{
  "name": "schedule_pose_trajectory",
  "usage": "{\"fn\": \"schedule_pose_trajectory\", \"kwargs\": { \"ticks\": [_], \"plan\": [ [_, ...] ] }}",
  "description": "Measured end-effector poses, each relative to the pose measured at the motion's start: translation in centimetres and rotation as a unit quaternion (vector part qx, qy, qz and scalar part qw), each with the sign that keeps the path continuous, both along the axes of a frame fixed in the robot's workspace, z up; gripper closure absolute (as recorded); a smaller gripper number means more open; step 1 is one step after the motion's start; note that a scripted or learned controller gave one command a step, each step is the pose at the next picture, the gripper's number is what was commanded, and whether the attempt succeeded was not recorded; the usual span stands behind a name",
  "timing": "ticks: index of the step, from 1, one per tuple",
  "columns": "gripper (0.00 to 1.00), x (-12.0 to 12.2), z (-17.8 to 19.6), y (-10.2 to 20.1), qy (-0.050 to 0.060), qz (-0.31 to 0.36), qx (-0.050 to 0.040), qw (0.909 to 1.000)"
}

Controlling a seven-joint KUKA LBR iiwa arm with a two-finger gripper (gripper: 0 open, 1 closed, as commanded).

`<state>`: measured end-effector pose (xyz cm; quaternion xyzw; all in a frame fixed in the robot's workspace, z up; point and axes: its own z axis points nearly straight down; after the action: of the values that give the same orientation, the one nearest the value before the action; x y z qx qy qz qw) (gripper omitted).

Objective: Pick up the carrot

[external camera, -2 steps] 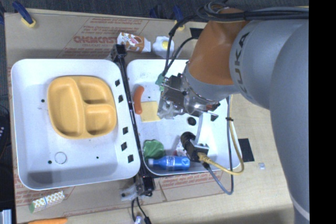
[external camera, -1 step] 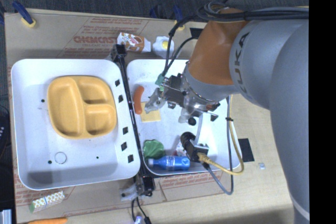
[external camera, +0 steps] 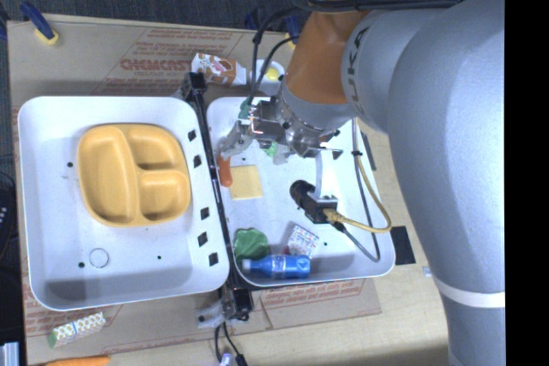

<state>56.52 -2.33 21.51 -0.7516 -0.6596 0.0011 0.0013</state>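
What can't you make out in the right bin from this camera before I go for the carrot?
- Gripper: blurred against the arm, so its state is unclear.
- Carrot: just an orange sliver by the divider; upper end merges with the gripper.
- Back part of the right bin: hidden beneath the arm.
- Green item: too small to identify.
- Blue bottle: label unreadable.

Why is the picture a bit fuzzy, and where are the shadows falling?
Camera view: soft overall, small items like the carrot lack crisp edges; the arm looms large and mildly smeared near the lens; light is even, with faint shadows inside the left bin along its lower rim; no strong glare on the yellow tray.
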Motion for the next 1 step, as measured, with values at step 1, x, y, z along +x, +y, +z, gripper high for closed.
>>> {"fn": "schedule_pose_trajectory", "kwargs": {
  "ticks": [1],
  "plan": [
    [0.00,2.62,-2.37,-3.91,0.000,-0.105,-0.0004,0.9945]
  ]
}}
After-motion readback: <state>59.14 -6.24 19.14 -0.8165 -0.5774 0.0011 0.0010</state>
